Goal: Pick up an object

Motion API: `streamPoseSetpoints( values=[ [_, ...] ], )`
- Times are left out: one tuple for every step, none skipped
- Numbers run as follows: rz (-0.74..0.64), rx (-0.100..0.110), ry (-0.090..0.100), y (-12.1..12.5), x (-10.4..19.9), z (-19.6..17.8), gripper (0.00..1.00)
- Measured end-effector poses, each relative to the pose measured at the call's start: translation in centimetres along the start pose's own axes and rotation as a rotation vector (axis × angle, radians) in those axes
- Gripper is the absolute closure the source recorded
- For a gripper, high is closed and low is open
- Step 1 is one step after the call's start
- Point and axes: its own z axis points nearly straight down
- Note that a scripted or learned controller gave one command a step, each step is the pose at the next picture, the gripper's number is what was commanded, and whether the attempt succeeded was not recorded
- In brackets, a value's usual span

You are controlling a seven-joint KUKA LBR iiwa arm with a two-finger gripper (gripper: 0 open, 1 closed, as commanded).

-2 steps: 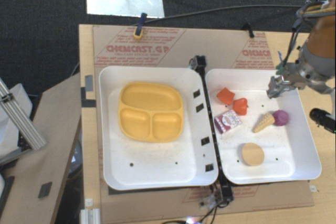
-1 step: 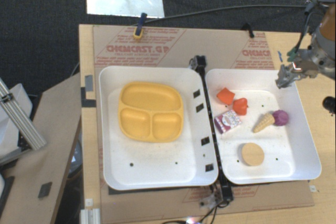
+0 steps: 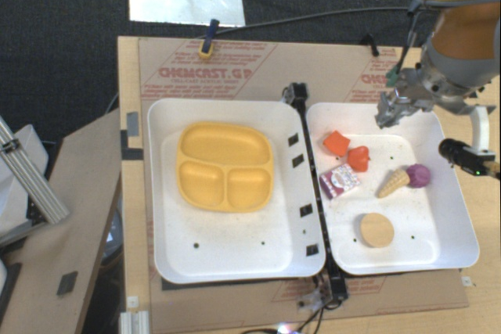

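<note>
In the right bin (image 3: 454, 235) lie an orange block (image 3: 337, 143), a red piece (image 3: 359, 159) beside it, a small pink-and-white packet (image 3: 339, 181), an ice-cream cone toy with a purple top (image 3: 406, 178) and a round tan disc (image 3: 376, 230). My gripper (image 3: 387, 116) hangs over the bin's back edge, up and to the right of the orange block, with nothing visibly between its fingers. The fingers look close together, but their state is unclear from above.
The left bin (image 3: 168, 246) holds a yellow divided plate (image 3: 225, 167). A black hinge strip (image 3: 309, 176) runs between the bins. The bins rest on a cardboard sheet (image 3: 235, 66). The arm's grey body (image 3: 462, 51) looms over the right bin's far right corner.
</note>
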Motion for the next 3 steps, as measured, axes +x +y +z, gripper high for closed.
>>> streamPoseSetpoints(
  values=[
    [0.000, 0.001, 0.001, 0.5, 5.6, 0.4, 1.00],
    [0.002, 0.002, 0.000, 0.9, 10.1, 2.1, 1.00],
    [0.001, 0.002, 0.000, 1.8, 15.4, 4.2, 1.00]
  ],
)
